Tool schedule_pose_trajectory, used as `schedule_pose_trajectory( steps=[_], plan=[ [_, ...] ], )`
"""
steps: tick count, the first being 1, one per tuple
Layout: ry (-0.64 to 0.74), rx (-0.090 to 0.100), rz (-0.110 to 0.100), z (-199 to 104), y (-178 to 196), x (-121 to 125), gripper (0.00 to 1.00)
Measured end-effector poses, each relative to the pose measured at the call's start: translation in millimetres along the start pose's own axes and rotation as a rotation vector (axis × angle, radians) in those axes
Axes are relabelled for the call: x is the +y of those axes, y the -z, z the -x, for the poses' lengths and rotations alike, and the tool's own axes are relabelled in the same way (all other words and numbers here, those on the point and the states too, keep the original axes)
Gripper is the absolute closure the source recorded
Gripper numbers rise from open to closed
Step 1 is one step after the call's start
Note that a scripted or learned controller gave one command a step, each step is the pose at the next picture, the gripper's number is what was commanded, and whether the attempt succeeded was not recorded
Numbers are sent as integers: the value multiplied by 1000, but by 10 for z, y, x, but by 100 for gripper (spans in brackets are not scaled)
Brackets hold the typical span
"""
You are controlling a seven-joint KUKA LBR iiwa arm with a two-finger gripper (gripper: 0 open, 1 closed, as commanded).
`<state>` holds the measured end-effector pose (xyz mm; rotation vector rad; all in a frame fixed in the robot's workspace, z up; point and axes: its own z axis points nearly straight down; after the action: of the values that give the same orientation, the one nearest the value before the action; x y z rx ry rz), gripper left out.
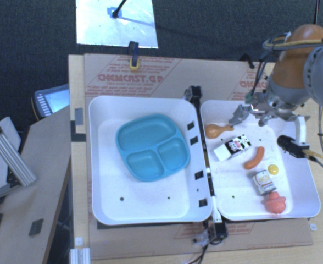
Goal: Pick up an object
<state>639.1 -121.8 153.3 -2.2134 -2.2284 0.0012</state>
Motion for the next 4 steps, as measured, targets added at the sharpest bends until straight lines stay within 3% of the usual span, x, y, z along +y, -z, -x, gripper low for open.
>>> schedule_pose_trajectory(
  steps=[2, 3, 4],
  plan=[
    [-1, -3, 3, -49, -670, 50, 0],
    [1, -1, 6, -63, -562, 59, 100],
    [-2, -1, 8, 10, 33, 133, 100]
  ],
)
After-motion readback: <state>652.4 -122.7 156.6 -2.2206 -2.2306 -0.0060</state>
